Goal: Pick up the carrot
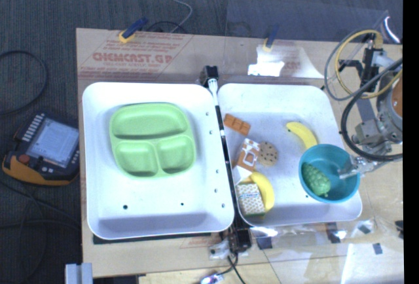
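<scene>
At the 3 o'clock edge of the view, the grey arm [378,127] hangs over the right rim of the right bin [288,96], with its jaws low beside the teal bowl [337,157] at the bin's 4 o'clock corner. A pale metal tip reaches over the bowl's rim. Whether the jaws are apart or together cannot be told from this slant, and nothing is seen between them.

No plain carrot shape stands out. The likeliest candidate, as a judgement only, is the short orange piece [237,124] lying flat on the bin floor at the bin's 10 o'clock, near the divider between the two bins. It lies free, apart from the patterned box [247,155] and the cookie [267,154] just below it toward 6 o'clock.

From the jaws, the orange piece lies well apart, between 9 and 10 o'clock, right across the bin. The banana [302,134] sits roughly on that line. The piece's long axis runs about 10 to 4 o'clock, so a grip across its short side would want the jaws closing along the 1 to 7 o'clock line.

The green thing [317,179] in the bowl is nearest the jaws but is the wrong colour.
</scene>
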Available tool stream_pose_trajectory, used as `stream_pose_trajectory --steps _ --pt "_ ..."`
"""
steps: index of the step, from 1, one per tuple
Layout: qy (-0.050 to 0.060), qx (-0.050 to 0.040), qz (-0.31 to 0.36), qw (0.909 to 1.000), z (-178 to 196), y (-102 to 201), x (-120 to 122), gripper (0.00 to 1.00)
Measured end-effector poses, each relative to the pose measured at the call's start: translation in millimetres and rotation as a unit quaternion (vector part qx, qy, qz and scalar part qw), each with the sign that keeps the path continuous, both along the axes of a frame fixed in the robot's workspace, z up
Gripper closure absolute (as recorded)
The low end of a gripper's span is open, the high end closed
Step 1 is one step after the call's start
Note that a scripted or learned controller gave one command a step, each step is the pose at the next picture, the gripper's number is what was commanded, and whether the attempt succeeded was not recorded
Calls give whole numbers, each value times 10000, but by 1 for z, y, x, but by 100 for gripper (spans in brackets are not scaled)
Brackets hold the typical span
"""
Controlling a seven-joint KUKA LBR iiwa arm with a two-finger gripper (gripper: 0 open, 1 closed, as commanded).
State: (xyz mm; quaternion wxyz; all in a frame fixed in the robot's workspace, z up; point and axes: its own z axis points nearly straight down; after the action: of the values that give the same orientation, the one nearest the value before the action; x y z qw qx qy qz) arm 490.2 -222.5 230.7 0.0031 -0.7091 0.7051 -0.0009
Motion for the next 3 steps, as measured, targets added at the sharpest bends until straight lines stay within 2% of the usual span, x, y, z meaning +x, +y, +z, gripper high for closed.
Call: stream_pose_trajectory --steps 1,2,3 --pt "-2 1 1641 9864 105 17 -4 100" --pt "12 10 1637 9865 103 17 -5 0" --pt "24 16 497 9988 73 69 -4 0"
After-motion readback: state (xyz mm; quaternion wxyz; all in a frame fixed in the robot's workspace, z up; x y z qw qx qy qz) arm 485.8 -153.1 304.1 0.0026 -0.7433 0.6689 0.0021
